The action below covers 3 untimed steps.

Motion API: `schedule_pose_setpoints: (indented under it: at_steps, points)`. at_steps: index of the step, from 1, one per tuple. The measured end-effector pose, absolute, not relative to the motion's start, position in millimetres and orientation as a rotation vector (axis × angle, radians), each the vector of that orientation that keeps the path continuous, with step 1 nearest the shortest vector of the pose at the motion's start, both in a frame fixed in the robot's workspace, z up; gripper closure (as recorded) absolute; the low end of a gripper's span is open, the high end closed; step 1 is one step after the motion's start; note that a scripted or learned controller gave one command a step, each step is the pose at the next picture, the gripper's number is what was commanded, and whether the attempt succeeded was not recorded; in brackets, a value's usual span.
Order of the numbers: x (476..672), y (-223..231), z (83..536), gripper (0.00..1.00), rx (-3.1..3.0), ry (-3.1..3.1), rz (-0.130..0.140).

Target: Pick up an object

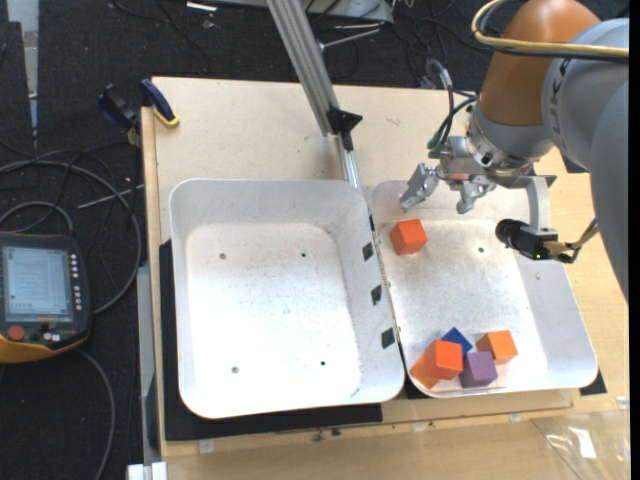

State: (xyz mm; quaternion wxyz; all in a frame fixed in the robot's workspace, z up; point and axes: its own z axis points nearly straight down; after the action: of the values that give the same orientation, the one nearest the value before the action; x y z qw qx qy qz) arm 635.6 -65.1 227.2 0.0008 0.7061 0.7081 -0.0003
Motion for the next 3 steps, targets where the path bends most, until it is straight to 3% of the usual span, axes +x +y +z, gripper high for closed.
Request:
schedule_pose_setpoints:
  at_steps: [1,2,3]
  points:
    - [614.9,-69,193,0.0,2.225,2.222,-0.006]
    - [624.5,-149,278,0.0,2.22,2.205,0.004]
    - [658.1,-46,191,0.0,2.214,2.236,-0.002]
